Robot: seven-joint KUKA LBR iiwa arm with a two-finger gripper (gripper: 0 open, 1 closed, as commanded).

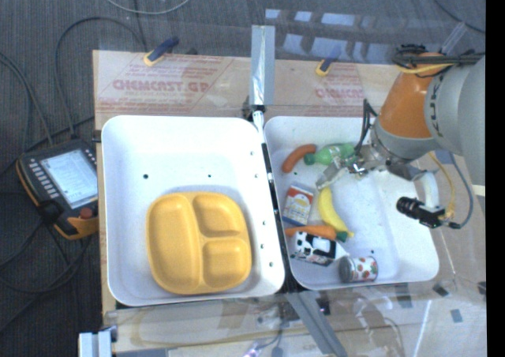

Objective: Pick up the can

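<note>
Grey arm reaches in from the right, gripper [341, 170] low in the right bin [410, 257] beside the banana [331, 212]. We cannot tell its grip state. The can [359, 269] lies apart near the front wall.

This is looking like a robot lab, not a home. A big grey and orange robot arm [430, 110] is reaching over a wooden tabletop [181, 87] that is carrying two white bins [126, 142]. Black cables [47, 71] are running across the grey carpet floor [79, 0]. A control pad with a screen [59, 182] is lying beside the tabletop. Yellow clamps [160, 50] are gripping the tabletop's far edge, and metal bars [261, 63] are framing it.
</note>
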